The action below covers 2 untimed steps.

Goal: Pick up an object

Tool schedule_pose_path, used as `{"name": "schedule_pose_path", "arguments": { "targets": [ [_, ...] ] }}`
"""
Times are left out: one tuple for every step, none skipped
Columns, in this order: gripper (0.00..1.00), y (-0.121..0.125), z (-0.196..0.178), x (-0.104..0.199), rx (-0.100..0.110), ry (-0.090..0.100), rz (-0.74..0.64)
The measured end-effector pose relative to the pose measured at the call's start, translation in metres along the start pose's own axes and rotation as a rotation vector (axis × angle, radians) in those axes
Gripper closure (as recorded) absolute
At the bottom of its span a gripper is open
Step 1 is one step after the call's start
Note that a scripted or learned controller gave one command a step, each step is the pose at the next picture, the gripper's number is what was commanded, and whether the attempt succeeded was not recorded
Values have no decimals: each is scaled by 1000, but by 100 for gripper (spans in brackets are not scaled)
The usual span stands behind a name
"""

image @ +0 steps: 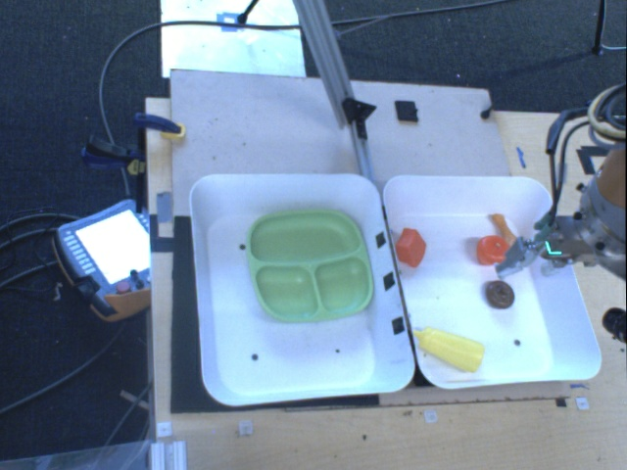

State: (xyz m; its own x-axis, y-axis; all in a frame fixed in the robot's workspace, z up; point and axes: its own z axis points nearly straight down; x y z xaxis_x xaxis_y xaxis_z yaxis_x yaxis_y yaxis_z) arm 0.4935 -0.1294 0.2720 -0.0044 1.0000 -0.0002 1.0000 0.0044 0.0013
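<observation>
The end effector (521, 255) hangs low over the right bin (563, 365), near that bin's right wall, with the arm reaching in from the right. Whether it is wide or narrow I cannot tell; the tips are small and blurred against the white floor.

Closest to it is a small orange-red object (490, 251), just beside the tip on its left, touching or nearly so. A thin orange stick (502, 226) lies just behind that, its long axis slanting up and to the left. A round brown disc (501, 294) sits just below the tip, toward the bin's front. Farther left, near the divide between the bins, is a red-orange block (410, 247), and a yellow object (451, 349) lies toward the front, its long axis running left to right with a slight downward tilt.

The left bin (220, 360) carries a green divided tray (310, 265).

Judging from this, the orange-red object is the likely target: it lies directly left of the tip, so a short move leftward and down would reach it.
</observation>
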Motion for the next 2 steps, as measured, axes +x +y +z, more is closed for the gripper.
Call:
{"name": "schedule_pose_path", "arguments": {
  "targets": [
    [0,0,0,0,-1,0,0],
    [0,-2,61,-5,5,1,3]
  ]
}}
